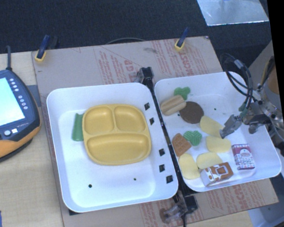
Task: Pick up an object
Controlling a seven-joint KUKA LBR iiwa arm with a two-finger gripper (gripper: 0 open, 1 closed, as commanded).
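The right bin (243, 88) holds several toy foods: a hot dog bun (173, 104), a brown cookie (191, 112), green pieces (182, 93), yellow chips (210, 126), a brown waffle (181, 143), a red carton (243, 156) and a brown-and-white box (216, 174). My gripper (241, 127) hangs over the right side of this bin, just right of the yellow chips and above the red carton. Its fingers are spread, with nothing between them.
The left bin (74, 188) holds a yellow divided plate (116, 133) with a green piece (77, 127) at its left edge. A tablet-like pendant (0, 112) lies on the bench at far left. Cables (239, 78) loop above the gripper.
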